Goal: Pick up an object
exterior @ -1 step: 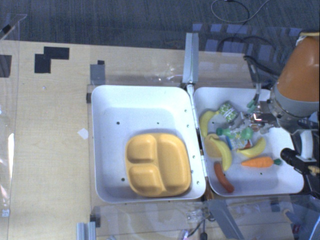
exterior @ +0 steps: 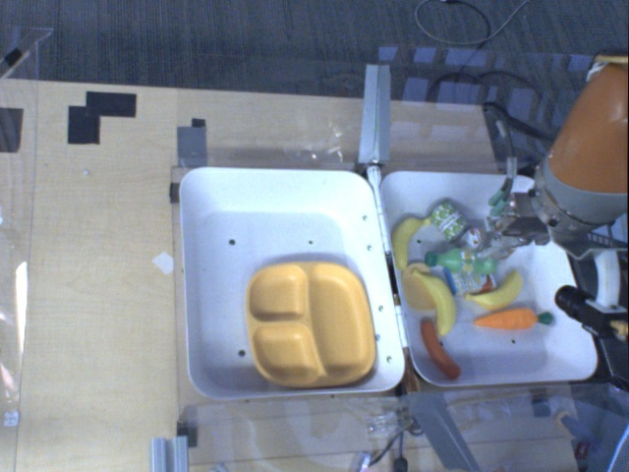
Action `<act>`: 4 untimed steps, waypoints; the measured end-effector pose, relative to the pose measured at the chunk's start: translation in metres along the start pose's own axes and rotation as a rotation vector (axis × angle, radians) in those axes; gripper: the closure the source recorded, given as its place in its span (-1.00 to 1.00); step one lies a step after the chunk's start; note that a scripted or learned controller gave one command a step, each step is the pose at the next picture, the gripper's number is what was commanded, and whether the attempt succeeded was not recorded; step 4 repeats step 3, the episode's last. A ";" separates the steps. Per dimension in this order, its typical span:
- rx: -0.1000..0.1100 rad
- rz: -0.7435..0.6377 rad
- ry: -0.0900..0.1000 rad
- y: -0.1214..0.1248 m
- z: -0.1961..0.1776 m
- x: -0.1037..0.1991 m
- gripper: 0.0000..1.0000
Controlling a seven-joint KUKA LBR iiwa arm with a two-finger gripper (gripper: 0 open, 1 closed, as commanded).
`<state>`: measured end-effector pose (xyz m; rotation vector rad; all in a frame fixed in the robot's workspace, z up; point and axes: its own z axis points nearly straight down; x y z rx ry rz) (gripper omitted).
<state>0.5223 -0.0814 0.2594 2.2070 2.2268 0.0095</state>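
Two white bins sat side by side on the light wood counter (exterior: 88,293). The left bin (exterior: 211,224) had a yellow tray (exterior: 310,323) in it, with three dips for food. The tray lay near the front of that bin, a bit toward the right side.

The right bin (exterior: 565,357) had a pile of toy food in it. An orange carrot (exterior: 506,320) lay flat near the front right, with its long side going left to right. Its green top pointed right and its thin tip pointed left. A red sausage (exterior: 438,349) lay near the front left of that bin, slanting from far left to near right. A yellow banana (exterior: 439,298) curved just above the sausage, and another banana (exterior: 503,291) lay just above the carrot, slanting up to the right. A third banana (exterior: 404,241) stood along the left wall of the bin, with its long side running near to far. A green bottle (exterior: 454,260) lay in the middle of the pile, pointing left and right. A small green and white packet (exterior: 447,217) sat farther back.

The grey and orange arm (exterior: 590,146) reached in from the right. Its claw (exterior: 501,226) hung over the far right part of the pile, close to the green bottle. I could not tell how far open the claw was, or if it had hold of anything.
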 end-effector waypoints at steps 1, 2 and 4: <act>0.004 -0.235 0.000 0.036 0.041 -0.049 1.00; 0.001 -0.055 -0.001 0.053 -0.061 -0.018 1.00; 0.001 0.068 -0.001 0.044 -0.159 0.032 1.00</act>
